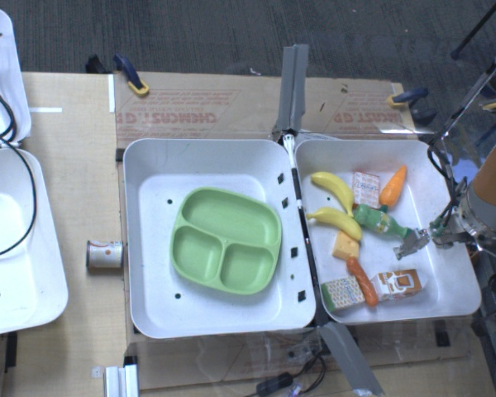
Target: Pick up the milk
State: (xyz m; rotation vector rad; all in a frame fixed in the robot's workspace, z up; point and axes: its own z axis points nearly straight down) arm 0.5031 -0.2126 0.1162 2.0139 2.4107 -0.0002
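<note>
From above, the milk carton (398,284) lies flat at about 5 o'clock in the right bin (446,304), touching a hot dog (361,281). The gripper (412,245) hovers just above it at 3 o'clock, near a green bottle (379,222), fingers slightly parted, holding nothing.

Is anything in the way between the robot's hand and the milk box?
Nothing visible is. The gripper hangs just above the milk carton, which lies on its side near the right bin's front edge. An orange sausage lies by the carton's left end, off to the side.
</note>
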